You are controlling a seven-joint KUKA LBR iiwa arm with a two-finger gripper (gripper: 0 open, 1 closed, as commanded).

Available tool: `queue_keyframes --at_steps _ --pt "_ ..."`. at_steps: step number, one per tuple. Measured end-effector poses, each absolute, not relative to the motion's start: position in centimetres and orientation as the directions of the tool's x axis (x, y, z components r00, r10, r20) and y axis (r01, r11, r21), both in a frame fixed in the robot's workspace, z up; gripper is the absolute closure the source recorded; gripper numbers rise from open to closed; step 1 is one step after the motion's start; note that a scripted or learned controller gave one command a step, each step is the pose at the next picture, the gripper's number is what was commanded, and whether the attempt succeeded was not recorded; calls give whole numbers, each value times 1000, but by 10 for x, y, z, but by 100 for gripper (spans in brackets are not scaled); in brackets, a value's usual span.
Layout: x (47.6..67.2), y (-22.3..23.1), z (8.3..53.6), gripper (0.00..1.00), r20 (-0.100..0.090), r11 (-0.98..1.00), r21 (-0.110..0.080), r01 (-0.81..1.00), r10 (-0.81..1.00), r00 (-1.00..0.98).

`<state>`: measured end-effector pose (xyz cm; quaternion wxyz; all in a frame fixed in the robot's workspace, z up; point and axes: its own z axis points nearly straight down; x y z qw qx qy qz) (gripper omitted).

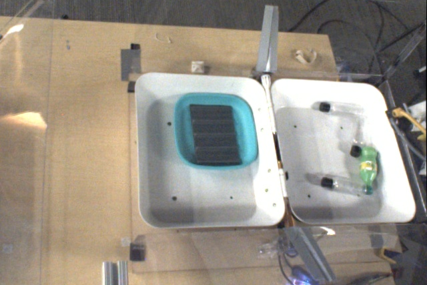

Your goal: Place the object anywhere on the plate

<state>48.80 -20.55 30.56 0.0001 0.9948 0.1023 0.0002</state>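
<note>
Camera view: teal plate (215,131) w/ dark ribbed insert sits in left bin (155,205), toward its back. Right bin (400,163) holds a green bottle (367,169) lying near the right wall, plus two clear pieces w/ black caps (324,106) beside it. Gripper state: cannot tell.

Risks, as judged: bottle is round and lying on its side, so it may roll or slip out of a pinch. Close to bin wall, so approach is cramped. Clear pieces nearby could be nudged or picked by mistake. Carry must clear the divider betw. bins; a drop there would miss the plate.
</note>
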Motion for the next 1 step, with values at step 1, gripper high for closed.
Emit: queue_keyframes --at_steps 1 --pt "488 -205 273 0 1 -979 0 203 203 979"
